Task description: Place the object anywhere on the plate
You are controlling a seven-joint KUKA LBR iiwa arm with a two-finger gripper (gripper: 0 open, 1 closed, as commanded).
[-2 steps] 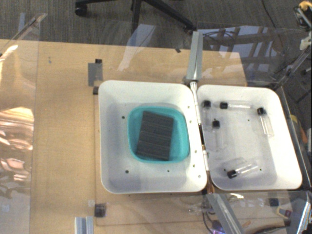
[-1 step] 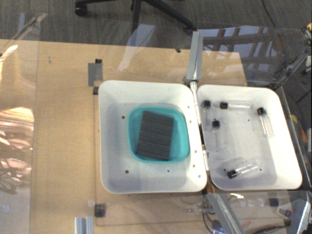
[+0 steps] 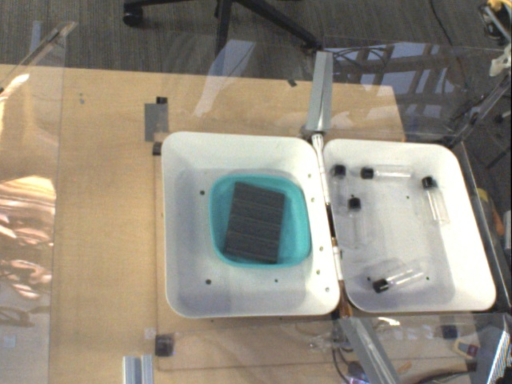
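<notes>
Dark ridged block resting on the teal plate, left bin.

The left bin (image 3: 180, 214) holds a teal plate (image 3: 220, 214) at frame centre; on it lies a dark ridged block (image 3: 255, 222), flat, long axis running top to bottom with a slight lean to the right. It appears rigid, light and non-slip; grasp across the short sides. The right bin (image 3: 464, 238) contains clear vials (image 3: 398, 279), likely slippery and fragile. Gripper state: cannot tell.

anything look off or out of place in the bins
Nothing looks damaged or spilled. The dark block lies slightly tilted on the teal plate in the left bin. Clear vials with black caps lie scattered in the right bin.
</notes>
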